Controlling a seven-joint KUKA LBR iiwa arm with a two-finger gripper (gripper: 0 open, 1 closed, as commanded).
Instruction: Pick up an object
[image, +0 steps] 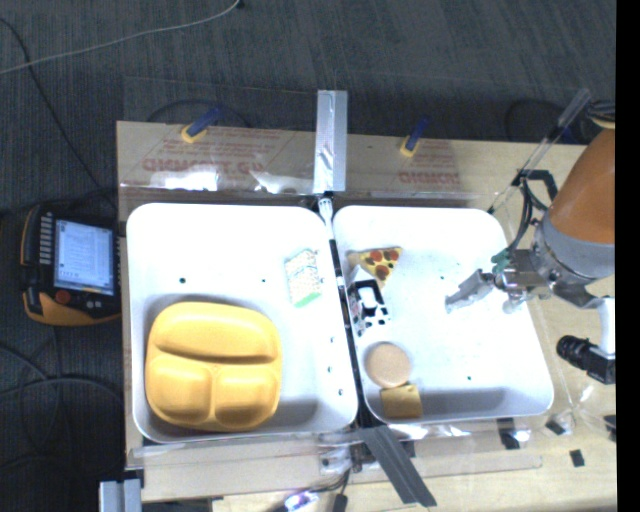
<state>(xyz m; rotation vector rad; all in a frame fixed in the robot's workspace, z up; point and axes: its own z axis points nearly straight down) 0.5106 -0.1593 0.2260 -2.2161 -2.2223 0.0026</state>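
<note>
Gripper (478, 291) hangs over the right bin (520, 385); we see its fingers spread, pinching nothing. Left of it we find a pizza slice (380, 261), black clip (367, 301), round cookie (388, 363); yellow bread (212, 361) fills the left bin (220, 235)

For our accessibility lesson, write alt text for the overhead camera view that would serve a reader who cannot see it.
A grey robot arm's gripper hangs over the right white bin, apart from a pizza-slice toy, a round tan disc and a black-and-white item near the divider. The left bin has a large yellow loaf-shaped object.
</note>
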